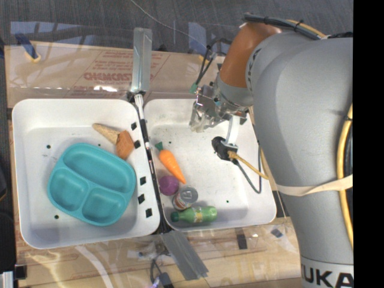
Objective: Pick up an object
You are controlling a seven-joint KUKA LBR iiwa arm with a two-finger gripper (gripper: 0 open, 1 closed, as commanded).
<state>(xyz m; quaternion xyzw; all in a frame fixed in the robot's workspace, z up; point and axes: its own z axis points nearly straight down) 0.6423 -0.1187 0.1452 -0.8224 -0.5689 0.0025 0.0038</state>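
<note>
Gripper (201,120) hangs over right bin's (252,212) upper bare floor — whether it's parted or closed, cannot tell. Carrot (170,164), purple ball (168,185), can (186,195), green bottle (195,215) crowd the divider — untouched.

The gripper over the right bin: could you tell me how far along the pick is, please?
Done: the gripper sits at the right bin's far end. In hand: nothing visible between its fingers. Left: the carrot, purple ball, can and green bottle all lie unlifted near the bin's left wall.
</note>
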